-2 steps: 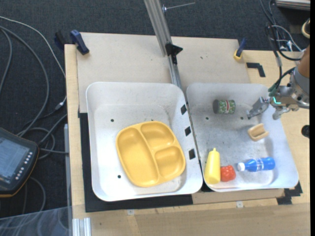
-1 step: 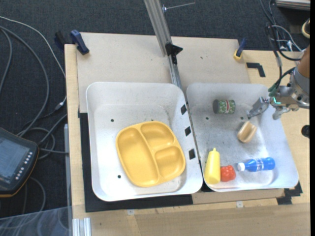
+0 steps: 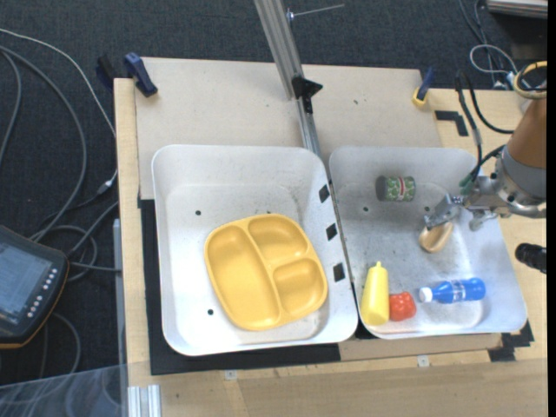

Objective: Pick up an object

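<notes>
The right bin [image 3: 486, 320] holds several objects. A tan oval piece [image 3: 435, 237] lies near its middle, a green can [image 3: 396, 188] on its side toward the back, and a yellow bottle [image 3: 375, 293], a small red object [image 3: 401, 306] and a blue bottle [image 3: 453, 292] along the front. My gripper [image 3: 453, 219] reaches in from the right and hovers low just above and right of the tan piece. It is open, with one finger [image 3: 437, 215] by the piece's upper end. Nothing sits between the fingers.
The left bin [image 3: 174, 198] carries a yellow divided plate [image 3: 265, 270]. A metal pole [image 3: 276, 33] rises behind the seam between the bins. Cables [image 3: 491, 59] lie at the back right, and a tablet [image 3: 22, 281] sits off the bench to the left.
</notes>
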Robot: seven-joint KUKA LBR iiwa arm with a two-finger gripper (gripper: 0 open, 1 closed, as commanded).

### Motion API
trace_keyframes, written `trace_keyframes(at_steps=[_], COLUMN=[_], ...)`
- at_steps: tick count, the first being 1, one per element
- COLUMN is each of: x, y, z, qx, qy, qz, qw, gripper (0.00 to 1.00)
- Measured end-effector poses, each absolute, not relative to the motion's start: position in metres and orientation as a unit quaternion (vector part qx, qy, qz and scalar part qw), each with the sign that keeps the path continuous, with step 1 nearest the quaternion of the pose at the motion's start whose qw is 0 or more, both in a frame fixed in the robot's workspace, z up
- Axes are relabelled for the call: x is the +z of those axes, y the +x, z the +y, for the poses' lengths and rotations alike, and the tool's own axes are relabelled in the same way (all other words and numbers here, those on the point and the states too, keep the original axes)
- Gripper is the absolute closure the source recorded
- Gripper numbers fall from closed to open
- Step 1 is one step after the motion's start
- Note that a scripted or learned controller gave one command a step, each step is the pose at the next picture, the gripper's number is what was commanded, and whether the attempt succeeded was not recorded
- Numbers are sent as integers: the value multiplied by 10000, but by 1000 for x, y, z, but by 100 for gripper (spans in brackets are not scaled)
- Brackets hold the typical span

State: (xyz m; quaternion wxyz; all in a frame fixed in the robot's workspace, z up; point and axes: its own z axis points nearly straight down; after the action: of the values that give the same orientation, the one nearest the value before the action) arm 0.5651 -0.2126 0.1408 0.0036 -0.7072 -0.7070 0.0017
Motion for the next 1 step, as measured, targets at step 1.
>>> trace_keyframes(at_steps=[1], x=[89], y=[564], z=[-212], qx=[14], qy=[-7070], qz=[-7072], qw=[35], gripper=[0])
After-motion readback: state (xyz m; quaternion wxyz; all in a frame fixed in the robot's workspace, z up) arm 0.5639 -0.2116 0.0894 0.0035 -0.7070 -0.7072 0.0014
